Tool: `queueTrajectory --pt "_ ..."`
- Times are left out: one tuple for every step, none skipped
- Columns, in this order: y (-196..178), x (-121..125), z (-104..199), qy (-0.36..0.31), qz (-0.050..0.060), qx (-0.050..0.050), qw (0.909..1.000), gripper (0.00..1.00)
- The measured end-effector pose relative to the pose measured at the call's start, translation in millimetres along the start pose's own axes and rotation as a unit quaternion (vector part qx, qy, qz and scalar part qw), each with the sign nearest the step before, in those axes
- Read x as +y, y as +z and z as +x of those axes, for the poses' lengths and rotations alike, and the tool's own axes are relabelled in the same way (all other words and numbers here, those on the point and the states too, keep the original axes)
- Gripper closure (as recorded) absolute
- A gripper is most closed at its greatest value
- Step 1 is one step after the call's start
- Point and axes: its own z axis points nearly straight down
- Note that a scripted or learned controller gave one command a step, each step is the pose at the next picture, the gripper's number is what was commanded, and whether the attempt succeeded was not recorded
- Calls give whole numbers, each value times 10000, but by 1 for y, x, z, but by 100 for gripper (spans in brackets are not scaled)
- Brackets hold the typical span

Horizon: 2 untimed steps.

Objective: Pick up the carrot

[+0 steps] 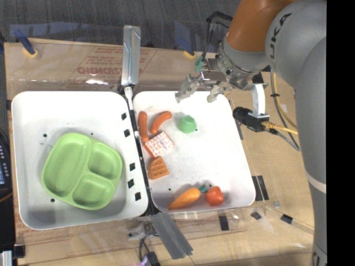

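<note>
Fingers (184,93) spread apart and holding nothing, the gripper (198,93) hangs over the far edge of the right bin (238,165). On that bin's floor the carrot (185,198) lies along the near edge, its leafy end touching a red tomato (214,195). Two sausages (153,122), a small printed packet (160,144) and a waffle-like piece (157,168) sit along the bin's left edge, a green round item (187,124) just beside them. A green divided plate (82,170) rests in the left bin (33,115).
</note>
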Motion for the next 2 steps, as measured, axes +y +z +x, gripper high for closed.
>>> queueTrajectory --pt "118 -41 -28 135 20 5 9999 0" --pt "192 -101 1 -1484 -70 -4 9889 0"
